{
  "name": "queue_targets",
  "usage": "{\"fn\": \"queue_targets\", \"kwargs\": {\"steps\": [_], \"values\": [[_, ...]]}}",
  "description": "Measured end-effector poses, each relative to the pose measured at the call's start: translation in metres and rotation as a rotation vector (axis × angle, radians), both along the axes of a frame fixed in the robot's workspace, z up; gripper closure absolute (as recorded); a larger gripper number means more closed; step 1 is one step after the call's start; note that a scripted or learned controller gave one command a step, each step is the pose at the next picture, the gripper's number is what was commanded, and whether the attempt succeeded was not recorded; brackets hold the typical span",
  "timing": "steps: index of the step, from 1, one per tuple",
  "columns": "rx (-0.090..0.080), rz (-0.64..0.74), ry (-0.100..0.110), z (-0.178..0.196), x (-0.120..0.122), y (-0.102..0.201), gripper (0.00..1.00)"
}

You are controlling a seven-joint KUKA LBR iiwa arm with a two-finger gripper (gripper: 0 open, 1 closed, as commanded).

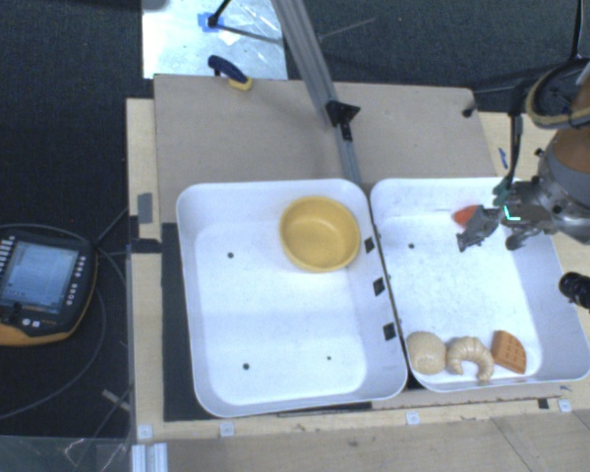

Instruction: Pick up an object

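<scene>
Camera view shows a small orange-red object (pixel 466 214) in the upper part of the right bin (pixel 442 283), just left of the end effector (pixel 484 226), which hovers low beside it; whether it touches the object I cannot tell, and I cannot tell how the end effector is set — the dark shape there is too blurred to read. Nothing shows as held. Along the same bin's near wall lie three more candidates in a row: a pale roll (pixel 426 352), a croissant (pixel 470 356) and a waffle (pixel 508 351), close together. The left bin (pixel 265 362) holds a yellow bowl (pixel 320 233) near its top right. To do this step well, I judge the arm should centre over the orange piece — it stands alone — then descend straight and close only once low. The counter (pixel 403 126) beyond is bare cardboard.
</scene>
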State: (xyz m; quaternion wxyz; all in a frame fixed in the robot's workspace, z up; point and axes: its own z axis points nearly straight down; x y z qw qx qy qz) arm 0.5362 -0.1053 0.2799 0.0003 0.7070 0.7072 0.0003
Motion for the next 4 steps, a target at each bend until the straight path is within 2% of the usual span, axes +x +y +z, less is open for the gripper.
{"fn": "queue_targets", "kwargs": {"steps": [1, 2, 3, 4], "values": [[0.000, 0.000, 0.000, 0.000, 0.000, 0.000, 0.00], [0.000, 0.000, 0.003, -0.043, 0.004, 0.002, 0.00], [0.001, 0.000, 0.006, -0.105, 0.002, 0.005, 0.00], [0.000, -0.001, 0.004, -0.152, -0.001, -0.004, 0.00]]}}
